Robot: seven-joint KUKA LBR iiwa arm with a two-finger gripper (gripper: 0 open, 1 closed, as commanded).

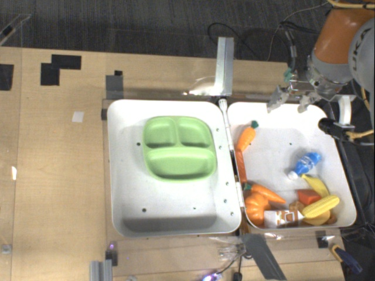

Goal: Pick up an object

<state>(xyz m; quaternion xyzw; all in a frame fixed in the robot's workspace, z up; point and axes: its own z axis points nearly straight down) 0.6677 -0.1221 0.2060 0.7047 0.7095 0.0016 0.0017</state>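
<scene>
**Inspector:** Where are the pickable items?

**Assistant:** In the right bin (334,151): a carrot (245,138) by the divider, a bottle (304,164), bananas (319,206) heaped in the near corner.

**Inspector:** The gripper (291,101)?

**Assistant:** Spread wide, grasping nothing, over the far rim. Green tray (177,147) occupies the left bin (117,174).

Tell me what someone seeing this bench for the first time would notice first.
Likely the green divided plate, lying alone in the left bin. Next, the bright toy food heaped along the right bin's near edge: a yellow banana and carrots. The gripper hangs over that bin's far edge, holding nothing.
</scene>
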